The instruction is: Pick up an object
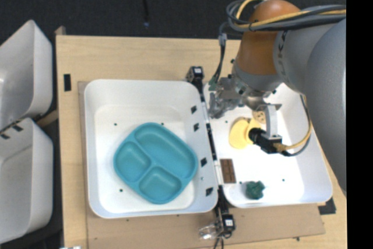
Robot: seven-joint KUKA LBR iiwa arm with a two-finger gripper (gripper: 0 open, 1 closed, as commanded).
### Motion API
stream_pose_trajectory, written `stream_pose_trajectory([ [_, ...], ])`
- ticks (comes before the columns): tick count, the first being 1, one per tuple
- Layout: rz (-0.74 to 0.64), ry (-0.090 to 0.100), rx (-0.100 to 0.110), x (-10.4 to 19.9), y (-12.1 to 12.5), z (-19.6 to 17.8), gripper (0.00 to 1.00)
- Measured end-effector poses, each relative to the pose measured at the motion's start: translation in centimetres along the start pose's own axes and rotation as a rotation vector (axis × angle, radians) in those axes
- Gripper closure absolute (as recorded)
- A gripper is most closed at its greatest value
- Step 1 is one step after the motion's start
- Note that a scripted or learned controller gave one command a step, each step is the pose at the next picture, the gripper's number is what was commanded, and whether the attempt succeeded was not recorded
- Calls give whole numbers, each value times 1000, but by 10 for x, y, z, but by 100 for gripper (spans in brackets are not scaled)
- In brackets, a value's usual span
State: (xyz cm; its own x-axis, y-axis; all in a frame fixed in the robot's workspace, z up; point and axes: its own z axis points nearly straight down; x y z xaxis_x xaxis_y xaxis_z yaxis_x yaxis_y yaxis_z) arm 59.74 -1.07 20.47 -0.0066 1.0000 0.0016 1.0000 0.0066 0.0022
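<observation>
A blue three-compartment plate [155,162] lies in the left bin [102,96]. In the right bin [303,183] a yellow flat object [239,133] lies near the middle, a small dark green object [253,189] sits near the front edge, and a brown block [227,171] lies by the divider. The gripper [224,103] hangs low over the right bin's back left corner, beside the divider and just up-left of the yellow object. The wrist hides its fingertips.
The grey arm with its orange band [265,38] covers the right bin's back part. Cables loop around the wrist. Two white containers [23,125] stand off the bench at the left. The bench's wooden edge [145,44] runs behind the bins.
</observation>
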Motion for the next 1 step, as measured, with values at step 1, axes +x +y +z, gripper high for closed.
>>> stream_pose_trajectory([
  [1,-2,0,0,61,4,-14,100],
])
